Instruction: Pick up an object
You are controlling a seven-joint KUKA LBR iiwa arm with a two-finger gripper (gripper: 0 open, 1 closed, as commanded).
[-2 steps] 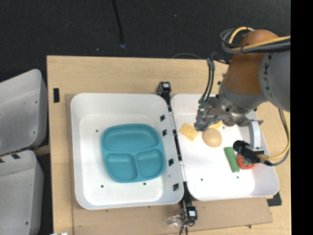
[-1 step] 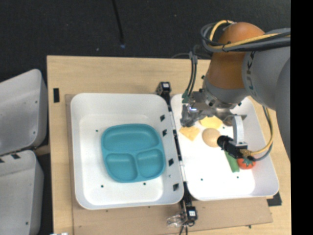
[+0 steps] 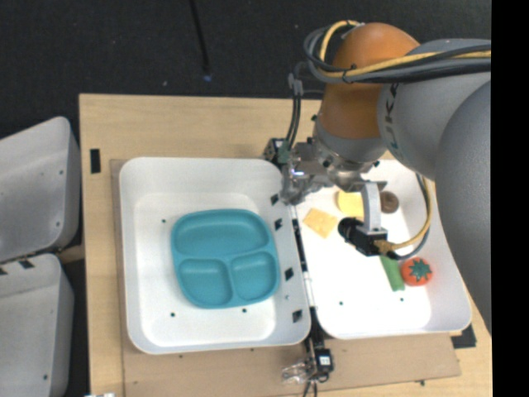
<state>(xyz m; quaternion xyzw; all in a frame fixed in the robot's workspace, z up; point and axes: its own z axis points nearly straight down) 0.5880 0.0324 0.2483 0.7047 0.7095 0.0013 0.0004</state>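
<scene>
The yellow wedge lies in the right-hand bin near its inner wall, just beside the hand, whose opening I cannot tell and which seemingly holds nothing, so it should centre over the wedge, clear of that wall, before descending.

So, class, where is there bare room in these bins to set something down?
Left bin: the rim of floor around the teal tray. Right bin: the near strip below the green stick. Crowded by the hand and yellow wedges.

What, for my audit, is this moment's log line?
gripper over bin divider | teal tray, left bin | yellow slice, red toy, right bin
</scene>
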